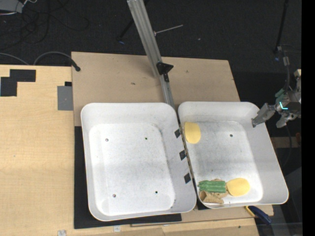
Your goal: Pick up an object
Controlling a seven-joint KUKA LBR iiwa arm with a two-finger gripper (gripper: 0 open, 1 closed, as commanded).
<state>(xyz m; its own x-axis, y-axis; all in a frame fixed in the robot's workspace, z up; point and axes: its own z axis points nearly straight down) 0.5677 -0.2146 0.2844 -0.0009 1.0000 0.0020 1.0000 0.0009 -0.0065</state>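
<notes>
**Well clear of the bins, the claw hangs at the right edge**

Out beyond the upper right corner of the right bin (pixel 266 146), the claw (pixel 269 115) sits at the end of the arm, which enters from the right side of the view. One grey finger (pixel 261 116) slants down toward the bin's rim; whether the claw is wide or narrow cannot be told, and nothing shows between its fingers.

Left of the claw and a little lower, a round yellow object (pixel 192 132) lies against the left wall of the right bin. Farther below the claw, in the near corner of that bin, a second yellow object (pixel 238 186) rests just beside a green toy (pixel 212 185), with a tan piece (pixel 213 197) touching the green toy's underside.

Farther left still, the left bin (pixel 98 132) stands side by side with the right one on the table (pixel 39 146). A slanted metal rail (pixel 147 38) rises behind the bins.
</notes>
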